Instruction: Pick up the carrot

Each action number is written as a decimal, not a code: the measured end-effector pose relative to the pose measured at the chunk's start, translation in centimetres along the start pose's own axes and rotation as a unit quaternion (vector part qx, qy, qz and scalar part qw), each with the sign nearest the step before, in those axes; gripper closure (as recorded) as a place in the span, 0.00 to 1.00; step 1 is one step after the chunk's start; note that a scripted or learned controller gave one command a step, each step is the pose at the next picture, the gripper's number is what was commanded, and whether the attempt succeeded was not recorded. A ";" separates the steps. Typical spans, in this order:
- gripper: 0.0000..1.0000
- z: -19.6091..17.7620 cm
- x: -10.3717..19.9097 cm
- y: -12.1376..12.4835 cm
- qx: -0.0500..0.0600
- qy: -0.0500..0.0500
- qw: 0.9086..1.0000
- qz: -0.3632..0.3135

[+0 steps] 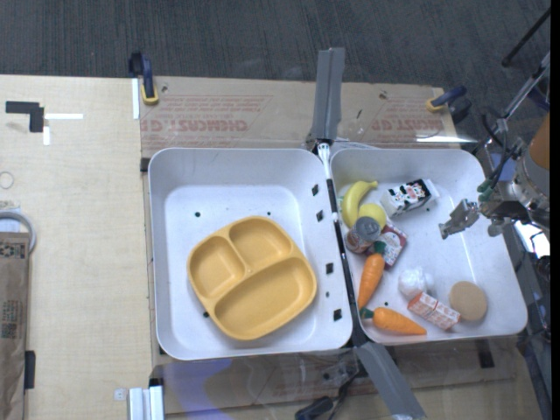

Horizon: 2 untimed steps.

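Note:
Two orange carrots with green tops lie in the right bin (490, 169). One carrot (371, 279) stands nearly on end along the bin's left wall. The other carrot (399, 322) lies flat at the front-left corner. My gripper (479, 222) hangs over the right side of this bin, well to the right of both carrots. Its fingers look spread apart and nothing is between them.
The right bin also holds a banana (359, 200), a black-and-white carton (409, 195), a grey-lidded jar (366, 229), a white lump (411, 280), a tan round bun (469, 300) and a small orange-and-white box (433, 311). A yellow divided plate (252, 276) lies in the left bin (175, 182).

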<state>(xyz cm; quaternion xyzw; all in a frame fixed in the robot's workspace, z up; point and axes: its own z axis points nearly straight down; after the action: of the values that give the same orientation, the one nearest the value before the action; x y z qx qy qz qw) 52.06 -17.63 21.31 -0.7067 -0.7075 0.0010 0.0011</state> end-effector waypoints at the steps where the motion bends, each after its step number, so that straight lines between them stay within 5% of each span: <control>1: 0.00 0.5 1.2 -3.0 -0.001 0.000 0.987 -0.161; 2: 0.00 4.7 2.3 -1.2 -0.001 0.000 0.924 -0.383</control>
<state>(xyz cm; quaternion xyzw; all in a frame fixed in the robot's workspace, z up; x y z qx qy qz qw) 50.80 -15.31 16.61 -0.3820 -0.9242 -0.0002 0.0006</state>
